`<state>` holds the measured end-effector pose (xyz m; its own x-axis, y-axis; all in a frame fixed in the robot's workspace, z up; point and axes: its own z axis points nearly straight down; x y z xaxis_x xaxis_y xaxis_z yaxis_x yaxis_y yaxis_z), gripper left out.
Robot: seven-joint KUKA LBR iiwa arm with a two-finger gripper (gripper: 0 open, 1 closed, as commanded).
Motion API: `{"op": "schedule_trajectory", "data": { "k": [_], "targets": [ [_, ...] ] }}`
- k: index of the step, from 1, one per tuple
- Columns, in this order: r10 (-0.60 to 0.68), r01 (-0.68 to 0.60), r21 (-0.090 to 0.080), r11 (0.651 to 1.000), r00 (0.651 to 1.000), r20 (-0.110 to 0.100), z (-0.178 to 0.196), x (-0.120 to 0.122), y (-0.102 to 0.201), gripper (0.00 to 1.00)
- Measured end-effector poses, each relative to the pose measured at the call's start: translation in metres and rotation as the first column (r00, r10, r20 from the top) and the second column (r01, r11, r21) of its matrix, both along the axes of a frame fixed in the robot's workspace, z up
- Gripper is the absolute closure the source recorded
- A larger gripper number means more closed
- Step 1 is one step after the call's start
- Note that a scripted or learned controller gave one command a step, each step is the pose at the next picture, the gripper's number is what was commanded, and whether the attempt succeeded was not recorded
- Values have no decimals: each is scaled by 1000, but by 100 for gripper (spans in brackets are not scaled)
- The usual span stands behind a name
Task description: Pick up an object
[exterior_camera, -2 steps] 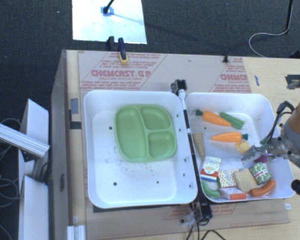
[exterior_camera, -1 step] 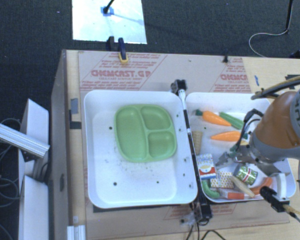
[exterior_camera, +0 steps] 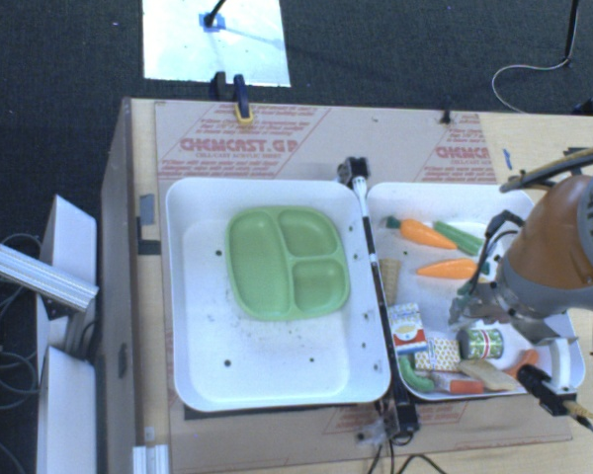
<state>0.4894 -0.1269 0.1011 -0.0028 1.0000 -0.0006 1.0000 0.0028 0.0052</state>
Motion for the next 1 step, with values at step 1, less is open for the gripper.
{"op": "schedule_trajectory", "data": {
  "k": [1],
  "targets": [
    [0,0,0,1000,1000,0,0,0,0,0]
  ]
}}
